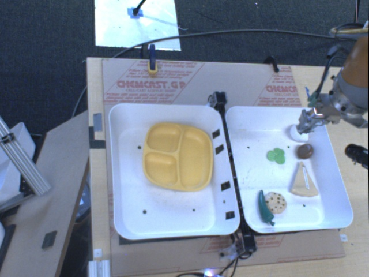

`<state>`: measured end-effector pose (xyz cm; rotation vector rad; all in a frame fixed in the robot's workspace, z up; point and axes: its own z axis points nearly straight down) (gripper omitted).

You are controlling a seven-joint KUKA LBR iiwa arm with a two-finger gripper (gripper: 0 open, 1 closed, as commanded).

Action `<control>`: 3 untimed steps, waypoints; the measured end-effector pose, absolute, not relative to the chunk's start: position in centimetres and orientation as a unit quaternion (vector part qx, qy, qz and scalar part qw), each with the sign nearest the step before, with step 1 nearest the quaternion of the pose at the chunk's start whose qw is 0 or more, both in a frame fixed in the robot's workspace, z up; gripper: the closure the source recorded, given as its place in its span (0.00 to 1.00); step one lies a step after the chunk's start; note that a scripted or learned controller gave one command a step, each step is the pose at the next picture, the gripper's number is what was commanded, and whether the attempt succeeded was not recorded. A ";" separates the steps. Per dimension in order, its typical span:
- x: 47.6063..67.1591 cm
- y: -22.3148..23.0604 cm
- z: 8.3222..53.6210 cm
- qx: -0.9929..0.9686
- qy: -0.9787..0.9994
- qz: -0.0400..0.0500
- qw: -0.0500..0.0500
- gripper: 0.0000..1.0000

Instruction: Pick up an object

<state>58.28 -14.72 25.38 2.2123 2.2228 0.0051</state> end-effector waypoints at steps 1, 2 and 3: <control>57.0 -8.6 25.5 0.704 0.711 0.001 0.000 1.00; 55.5 -3.0 24.0 0.704 0.710 0.001 -0.001 1.00; 54.9 1.4 23.1 0.704 0.710 0.001 0.000 1.00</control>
